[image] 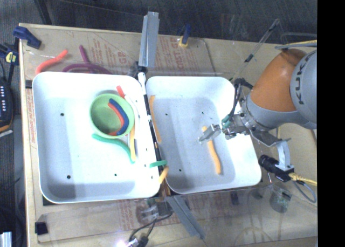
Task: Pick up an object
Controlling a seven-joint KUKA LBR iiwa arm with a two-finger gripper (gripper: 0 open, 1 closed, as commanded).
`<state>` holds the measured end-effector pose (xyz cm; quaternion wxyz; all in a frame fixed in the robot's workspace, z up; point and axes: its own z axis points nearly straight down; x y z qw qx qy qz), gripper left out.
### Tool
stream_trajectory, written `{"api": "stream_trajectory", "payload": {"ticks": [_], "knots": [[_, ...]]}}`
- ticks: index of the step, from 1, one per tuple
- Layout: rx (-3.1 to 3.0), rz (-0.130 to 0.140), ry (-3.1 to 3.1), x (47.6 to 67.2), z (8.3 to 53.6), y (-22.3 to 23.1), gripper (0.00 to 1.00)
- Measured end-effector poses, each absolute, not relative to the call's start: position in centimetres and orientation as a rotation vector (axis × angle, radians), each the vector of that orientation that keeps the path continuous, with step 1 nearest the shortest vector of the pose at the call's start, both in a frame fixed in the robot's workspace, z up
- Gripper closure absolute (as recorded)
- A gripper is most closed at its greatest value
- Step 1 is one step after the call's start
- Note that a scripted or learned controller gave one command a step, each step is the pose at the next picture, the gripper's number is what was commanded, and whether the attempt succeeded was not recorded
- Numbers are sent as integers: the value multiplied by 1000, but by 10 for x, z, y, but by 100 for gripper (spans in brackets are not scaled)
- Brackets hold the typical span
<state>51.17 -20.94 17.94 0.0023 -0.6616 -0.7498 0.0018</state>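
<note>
Two bins: a shallow white plastic left bin (64, 170) and a matching shallow white plastic right bin (183, 176) sit side by side on the bench, their inner rims touching along the middle.
Arm: the grey KUKA arm with its orange band (280, 87) reaches in from the right and bends down over the right bin's right rim.
Gripper: the two-finger metal gripper (209, 132) hangs low over the right half of the right bin, pointing left.
Jaws: too small and blurred to read; I cannot tell whether they are released or clenched, and nothing can be made out between them.
Task object: a long thin orange stick (214, 151) lies on the floor of the right bin, running from just under the gripper tip down toward the near rim; its upper end is at or right beside the fingertips, and contact cannot be judged.
Second stick: a slim orange strip (152, 112) lies along the right bin's left wall.
Left bin contents: a round light-green plastic bowl (105, 116) sits right of centre, with a curved blue piece (125, 112) and a red piece (114, 131) inside it.
Beside the bowl: a green curved strip (110, 140) and a yellow stick (132, 150) lie just below it.
Bench: the brown board bench top (215, 57) carries an orange-red tube (51, 61) and a purple loop (86, 67) behind the left bin.
</note>
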Motion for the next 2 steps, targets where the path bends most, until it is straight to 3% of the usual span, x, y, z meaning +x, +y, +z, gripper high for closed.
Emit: {"api": "stream_trajectory", "payload": {"ticks": [1,2], "knots": [[-2133,0,-2320,530,96,-211,0],[-2127,1,-2325,531,106,-211,100]]}}
